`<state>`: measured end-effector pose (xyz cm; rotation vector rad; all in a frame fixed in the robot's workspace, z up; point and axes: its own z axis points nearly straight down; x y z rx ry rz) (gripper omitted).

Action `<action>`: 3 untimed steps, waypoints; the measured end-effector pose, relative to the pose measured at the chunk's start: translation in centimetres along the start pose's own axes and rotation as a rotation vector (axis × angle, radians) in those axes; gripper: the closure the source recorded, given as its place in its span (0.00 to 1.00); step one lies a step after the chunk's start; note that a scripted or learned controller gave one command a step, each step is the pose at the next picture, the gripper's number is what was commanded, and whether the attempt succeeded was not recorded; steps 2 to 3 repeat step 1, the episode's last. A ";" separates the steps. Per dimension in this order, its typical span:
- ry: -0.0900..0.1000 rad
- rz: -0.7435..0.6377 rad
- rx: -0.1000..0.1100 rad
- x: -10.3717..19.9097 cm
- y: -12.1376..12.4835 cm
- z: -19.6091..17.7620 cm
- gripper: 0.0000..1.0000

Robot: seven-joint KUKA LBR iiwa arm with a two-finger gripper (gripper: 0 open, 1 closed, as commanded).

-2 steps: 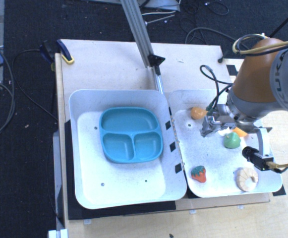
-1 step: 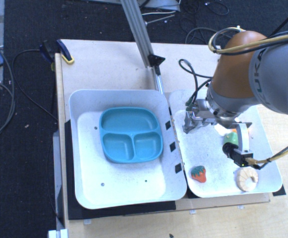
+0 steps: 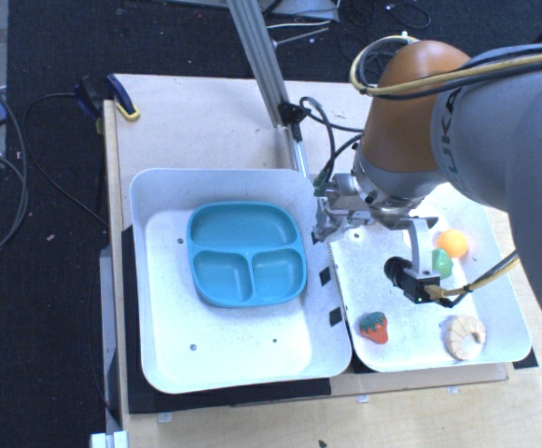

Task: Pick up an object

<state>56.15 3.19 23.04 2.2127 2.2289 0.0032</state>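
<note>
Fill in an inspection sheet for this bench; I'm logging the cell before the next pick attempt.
Surface: two white bins side by side, left bin, right bin.
Job's things: strawberry, orange ball, green piece and tan piece, all in right bin.
Clutter: blue tray in left bin.
Grippers: gripper over the bins' shared edge; holds nothing that can be seen.
Cables: yellow hose on arm; black cables on floor.
Surroundings: metal pole, dark floor.

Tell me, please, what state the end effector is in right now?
End effector: it sits over the inner edge of the right bin; open or closed cannot be told, and no object is seen in it.
</note>
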 end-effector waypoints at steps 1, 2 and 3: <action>0.001 -0.001 -0.001 5.5 2.2 0.1 1.00; 0.001 -0.001 -0.001 5.5 2.2 0.1 1.00; 0.001 -0.001 -0.001 5.5 2.2 0.1 1.00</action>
